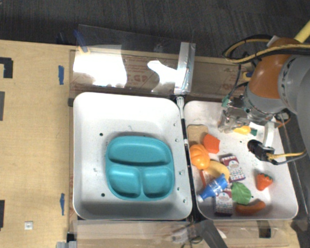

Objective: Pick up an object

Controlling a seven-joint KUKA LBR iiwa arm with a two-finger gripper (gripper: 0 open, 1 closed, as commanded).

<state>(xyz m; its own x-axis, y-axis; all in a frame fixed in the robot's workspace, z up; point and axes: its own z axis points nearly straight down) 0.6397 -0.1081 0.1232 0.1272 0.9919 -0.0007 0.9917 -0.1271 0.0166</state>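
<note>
Camera view, nearest edge first: in the right bin (289, 205), at about 6 o'clock, lie a blue bottle (214, 188), a small printed carton (223, 202), a green piece (241, 193) and a red-brown sausage-like piece (250, 207). Toward 3 o'clock sits a red strawberry-like toy (264, 181). Mid-bin, along the 9 o'clock wall, are an orange toy fruit (199, 155), a red-orange piece (211, 143) and a tan slice (196, 133).

The likeliest thing to pick is the yellow piece (242, 130), lying at roughly 1 o'clock in the bin, just beside the gripper (230, 120). It looks small, smooth and banana-yellow, partly hidden by the wrist. I judge it light, stiff plastic and somewhat slippery; a grasp across its narrow middle would suit best.

The gripper hangs low over the bin's far end, at 12 o'clock; whether it is released or clenched I cannot tell, and nothing shows between its tips.

The left bin (87, 111) on the surface holds a teal divided tray (139, 167).
</note>
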